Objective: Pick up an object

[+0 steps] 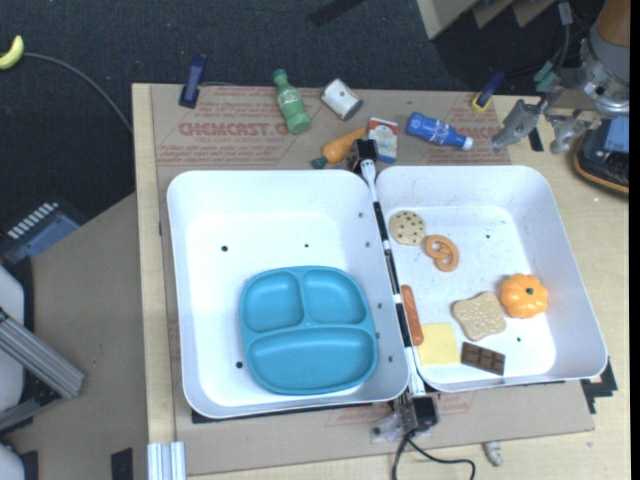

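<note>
On the left you see the left bin (200, 268), and inside it a blue divided plate (308, 328) lies flat, toward the near side. Behind both bins, on the brown board (160, 168), there are small things in a row: a dark blue piece (192, 80), a green bottle (292, 102) lying down, a small white can (341, 98), an orange item (340, 148), a small carton (382, 138) and a blue bottle (437, 131).

Going right, you find the right bin (560, 228), which has the things to pick. A round cookie (407, 227) is near the wall between the bins, and a pretzel (441, 252) lies just beside it. A sausage (409, 313) lies along this wall. Near the front there are a yellow cheese slice (437, 344), a chocolate bar (483, 358) touching it, and a slice of toast (480, 315). An orange pumpkin (523, 295) sits just beside the toast.

At the far right, behind the right bin, you see the gripper (535, 128) above the board, well apart from all the food. Its two fingers seem spread apart with nothing between them, but they are small here, so I am not fully sure.
</note>
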`<state>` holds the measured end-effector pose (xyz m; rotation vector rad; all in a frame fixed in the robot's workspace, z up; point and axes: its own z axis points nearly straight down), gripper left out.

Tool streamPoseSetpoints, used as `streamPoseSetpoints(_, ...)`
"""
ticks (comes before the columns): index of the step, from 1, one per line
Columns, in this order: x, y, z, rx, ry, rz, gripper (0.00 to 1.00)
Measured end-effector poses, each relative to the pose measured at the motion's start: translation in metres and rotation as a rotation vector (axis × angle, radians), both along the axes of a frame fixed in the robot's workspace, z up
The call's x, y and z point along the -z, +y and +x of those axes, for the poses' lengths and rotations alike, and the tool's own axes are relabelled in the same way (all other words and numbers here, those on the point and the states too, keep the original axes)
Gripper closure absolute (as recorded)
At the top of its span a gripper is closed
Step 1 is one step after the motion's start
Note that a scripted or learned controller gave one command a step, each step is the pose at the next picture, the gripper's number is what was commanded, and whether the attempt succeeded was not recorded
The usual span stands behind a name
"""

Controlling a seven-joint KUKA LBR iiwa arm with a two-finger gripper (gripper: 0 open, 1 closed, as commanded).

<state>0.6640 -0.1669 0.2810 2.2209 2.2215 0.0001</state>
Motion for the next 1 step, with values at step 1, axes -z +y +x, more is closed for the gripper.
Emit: streamPoseSetpoints(1,0.0933,0.0111,-0.0460,0.001,0.002,0.001,0.00)
